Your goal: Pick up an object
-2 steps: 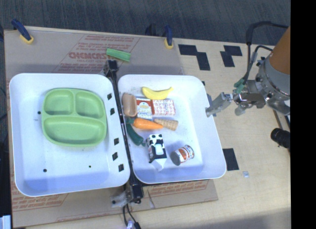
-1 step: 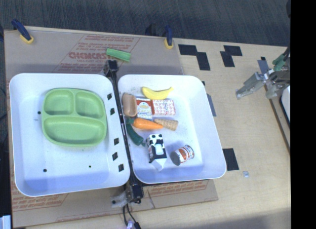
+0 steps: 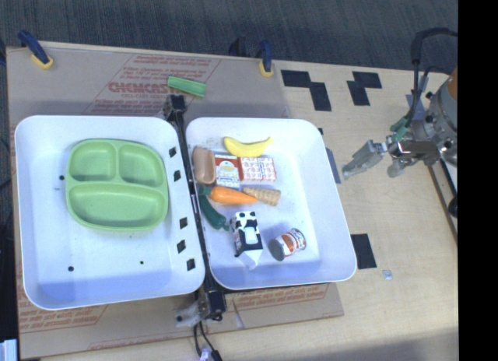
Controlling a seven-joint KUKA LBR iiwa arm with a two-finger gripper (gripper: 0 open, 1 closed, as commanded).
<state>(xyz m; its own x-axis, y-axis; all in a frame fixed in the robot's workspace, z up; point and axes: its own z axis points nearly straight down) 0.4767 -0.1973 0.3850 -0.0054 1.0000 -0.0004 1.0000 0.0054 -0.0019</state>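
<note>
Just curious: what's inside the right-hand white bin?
The right bin holds a banana, hot dog, red snack packet, carrot, cow-patterned carton and small can. Anything beneath them is covered.

Glossy white plastic bins (image 3: 319,196); left bin holds matt green plastic divided tray (image 3: 118,184); printed brown cardboard sheet (image 3: 156,79) beneath, behind the bins.
</note>
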